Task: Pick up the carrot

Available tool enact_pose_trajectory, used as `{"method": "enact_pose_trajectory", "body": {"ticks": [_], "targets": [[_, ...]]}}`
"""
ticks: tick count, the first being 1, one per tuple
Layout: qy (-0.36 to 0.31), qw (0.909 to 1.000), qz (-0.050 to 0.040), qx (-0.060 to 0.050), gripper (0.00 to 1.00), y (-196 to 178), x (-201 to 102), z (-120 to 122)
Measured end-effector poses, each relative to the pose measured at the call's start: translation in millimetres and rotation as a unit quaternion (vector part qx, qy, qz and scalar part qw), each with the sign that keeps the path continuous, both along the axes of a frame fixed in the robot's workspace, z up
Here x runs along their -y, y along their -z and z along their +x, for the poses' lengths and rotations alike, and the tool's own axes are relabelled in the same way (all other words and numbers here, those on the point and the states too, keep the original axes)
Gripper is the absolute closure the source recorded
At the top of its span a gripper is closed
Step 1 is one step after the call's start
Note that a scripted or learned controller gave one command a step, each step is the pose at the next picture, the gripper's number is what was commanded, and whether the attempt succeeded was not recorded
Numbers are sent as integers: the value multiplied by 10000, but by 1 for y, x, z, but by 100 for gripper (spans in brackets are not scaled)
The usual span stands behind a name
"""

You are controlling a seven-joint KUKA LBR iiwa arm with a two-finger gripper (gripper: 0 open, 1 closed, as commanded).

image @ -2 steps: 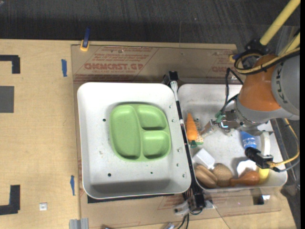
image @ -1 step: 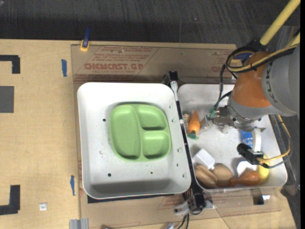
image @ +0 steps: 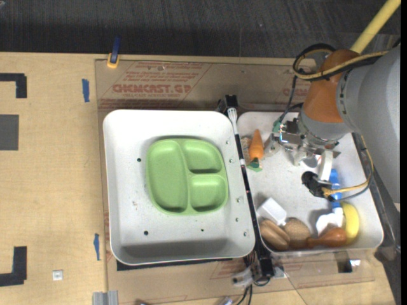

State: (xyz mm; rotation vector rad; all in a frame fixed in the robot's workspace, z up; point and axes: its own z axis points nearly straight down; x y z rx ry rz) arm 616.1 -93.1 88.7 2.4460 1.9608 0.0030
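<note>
Carrot point(image: 255, 146) lies in right bin point(image: 286, 189), upper left corner, beside divider. Tool point(image: 311, 161) hovers right of carrot, apart from it. Tool state: cannot tell. Green plate point(image: 166, 176) in left bin.

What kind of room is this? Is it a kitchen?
Probably not a kitchen: more likely a robot test lab. A grey robot arm reaches over two white bins on a cardboard-covered bench marked with tape, and the carrot and banana look like toy food.
</note>
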Motion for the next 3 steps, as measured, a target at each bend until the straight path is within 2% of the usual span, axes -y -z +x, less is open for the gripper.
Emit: {"method": "enact_pose_trajectory", "body": {"ticks": [1,2,3], "targets": [[1057,9944,16,-6,0,1,4,25],[2467,9691,34,0,0,0,1,-37],[2448,9696,0,-7,100,-11,3,-37]]}}
